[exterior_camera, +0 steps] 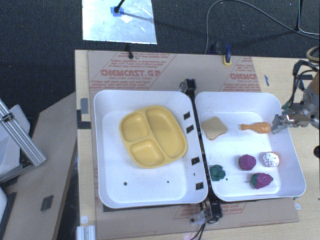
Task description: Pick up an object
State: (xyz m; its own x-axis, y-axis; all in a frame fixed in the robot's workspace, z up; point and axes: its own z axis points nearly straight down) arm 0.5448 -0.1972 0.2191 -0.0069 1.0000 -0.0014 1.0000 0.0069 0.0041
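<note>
Arm (311, 91) cut off by right picture edge; only wrist section and hand (280, 122) in frame. Finger state of hand not resolvable: tips small and blurred at right bin's (287, 149) far-right rim. Whether tips touch orange drumstick-shaped item (256, 128) cannot be told. Aluminium frame (17, 136) at left cropped by left edge. Cable loop (305, 14) at top right runs out of frame. Lettering on cardboard sheet (130, 73) partly covered by both bins. Tabletop (60, 134) front edge cut by bottom of frame.

Even overhead light, my white bins (150, 196) shone bright, metal sheet (119, 14) glared, shadows soft, edges slightly blurred.
</note>
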